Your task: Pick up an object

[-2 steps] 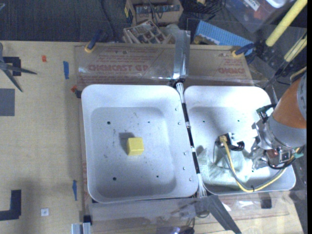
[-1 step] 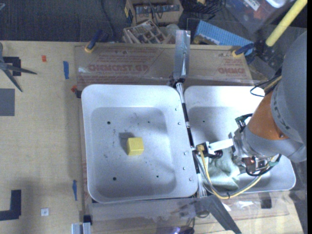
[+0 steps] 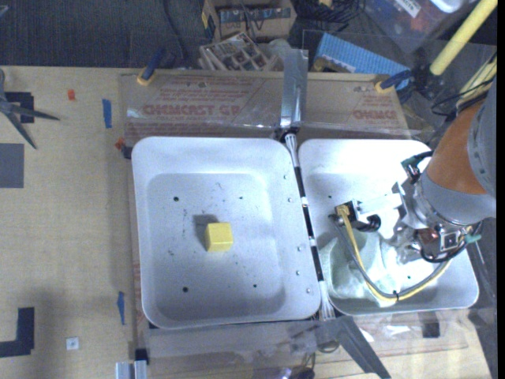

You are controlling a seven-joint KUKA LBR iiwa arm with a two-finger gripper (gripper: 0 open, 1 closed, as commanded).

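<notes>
Yellow block point(image 3: 219, 236): a small cube-like piece with flat faces and a plain, matt yellow surface. It lies on the floor of the left bin, a little left of the middle and well apart from every wall. A short grey shadow is cast at its upper left.

Left bin point(image 3: 162, 160): a shallow white tray with rounded corners and smooth, sloping walls. Its floor is marked with dark specks and fine scuffs. The yellow block is the one solid item seen in it.

Right bin point(image 3: 355, 156): a tray of the same shape and white finish, set just beside the left bin, so that the two rims meet along a narrow seam. A pale, faintly greenish patch is seen on the floor towards the front left; what it is cannot be told.

Gripper point(image 3: 409, 239): it is placed low over the right half of the right bin, well apart from the yellow block. Whether it is spread or pressed together cannot be told from this angle.

Arm point(image 3: 461, 172): a rounded grey body with an orange band, reaching in from the right edge above the right bin.

Cardboard sheet point(image 3: 205, 105): a flat brown board with red lettering under a glossy clear film, laid behind both bins.

Bench point(image 3: 71, 235): a pale surface with a wood grain, carrying a few small strips of blue tape point(image 3: 106, 113).
</notes>
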